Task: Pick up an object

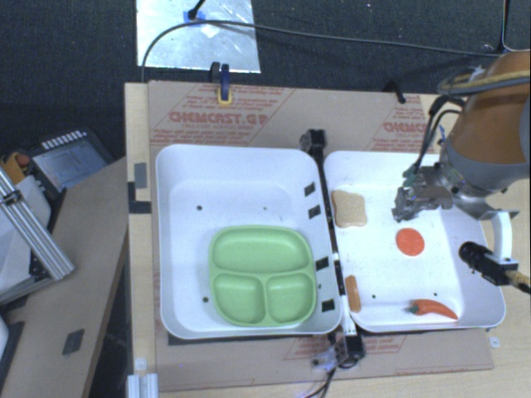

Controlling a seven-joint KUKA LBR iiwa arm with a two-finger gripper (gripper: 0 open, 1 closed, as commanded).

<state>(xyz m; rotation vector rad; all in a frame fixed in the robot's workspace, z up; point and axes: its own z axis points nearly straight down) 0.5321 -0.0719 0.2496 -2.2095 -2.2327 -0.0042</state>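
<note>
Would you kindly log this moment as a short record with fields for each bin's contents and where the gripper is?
left bin: green divided plate, three compartments, sitting toward the near side
right bin: bread slice near the far left; orange-red round slice in the middle; hot dog along the left wall; carrot at the near right
gripper: over the right bin, above and just beyond the round slice, nothing seen between its fingers
arm: reaches in from the right

You can read "CHEMCAST GP" in red on brown protective sheet (249,110) under bins, repeated, partly hidden, at right.
</note>
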